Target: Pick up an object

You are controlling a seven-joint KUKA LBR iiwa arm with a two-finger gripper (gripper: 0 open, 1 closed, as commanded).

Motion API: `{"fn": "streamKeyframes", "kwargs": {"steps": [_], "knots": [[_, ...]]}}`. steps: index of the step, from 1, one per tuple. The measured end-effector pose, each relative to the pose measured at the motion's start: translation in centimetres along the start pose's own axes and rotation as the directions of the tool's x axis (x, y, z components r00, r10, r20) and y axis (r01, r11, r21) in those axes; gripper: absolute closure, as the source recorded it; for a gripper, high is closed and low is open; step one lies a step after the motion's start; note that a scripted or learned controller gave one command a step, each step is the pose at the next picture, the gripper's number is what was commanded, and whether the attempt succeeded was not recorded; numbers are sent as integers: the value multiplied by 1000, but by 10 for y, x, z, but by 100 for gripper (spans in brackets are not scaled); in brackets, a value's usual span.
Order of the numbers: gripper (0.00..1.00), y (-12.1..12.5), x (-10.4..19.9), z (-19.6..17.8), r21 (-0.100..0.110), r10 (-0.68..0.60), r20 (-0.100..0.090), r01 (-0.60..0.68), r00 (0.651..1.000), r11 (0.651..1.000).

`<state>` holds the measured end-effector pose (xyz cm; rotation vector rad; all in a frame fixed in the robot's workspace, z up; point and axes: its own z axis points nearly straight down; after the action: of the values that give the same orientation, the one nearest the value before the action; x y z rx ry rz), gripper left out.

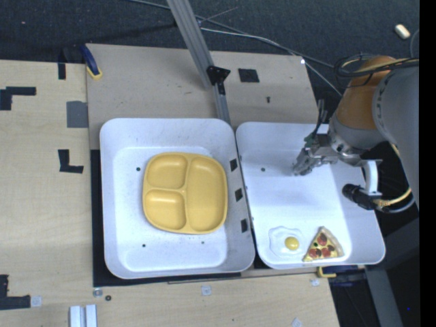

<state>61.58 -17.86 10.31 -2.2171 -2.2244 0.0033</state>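
Camera view showed my gripper (304, 166) low over the upper part of the right bin (354, 213), with nothing visible between its fingers. The fingers pointed down and left; at this resolution I could not tell whether they were spread or pressed together. The candidate objects, a fried egg toy (286, 240) and a pizza slice toy (323, 245), lay side by side at the bin's near edge, well apart from the gripper. The left bin (122, 182) held a yellow divided plate (185, 192).

Risk assessment: I judged that a descent from this position would close on bare bin floor. Both toys were flat and adjacent; an off-centre approach could nudge one into the other or against the bin wall.
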Motion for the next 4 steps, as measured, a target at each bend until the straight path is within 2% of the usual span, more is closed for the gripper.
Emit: {"fn": "streamKeyframes", "kwargs": {"steps": [1,2,3,4], "knots": [[100,5,0,-63,-8,1,0,-1,1000,1000],[100,3,-7,-110,-6,2,0,-2,1000,1000],[100,11,-7,-155,-6,1,0,-1,1000,1000],[100,-4,45,-140,1,-1,-2,1,1000,1000]]}}
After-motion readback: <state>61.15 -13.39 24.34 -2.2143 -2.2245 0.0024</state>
